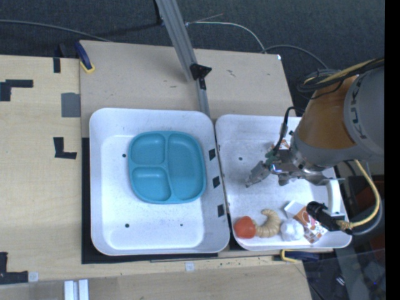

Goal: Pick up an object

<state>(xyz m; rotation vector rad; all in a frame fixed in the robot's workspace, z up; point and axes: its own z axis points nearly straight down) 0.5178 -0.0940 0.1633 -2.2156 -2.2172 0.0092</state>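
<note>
The little things are sitting along the near edge of the right bin [250, 136]: a red tomato toy [245, 227], a tan croissant toy [270, 224] touching it, a small white lump [289, 231], and a red and white packet [306, 222]. The tomato is looking round, smooth and light, so it may be slipping away; squeezing it across its middle seems best. The croissant is looking bumpy and easier to hold at its fat middle. The gripper [257, 175] is hanging above bare bin floor, well apart from them, its fingers spread and holding nothing. A blue plate [167, 167] is lying in the left bin [106, 186].
</note>
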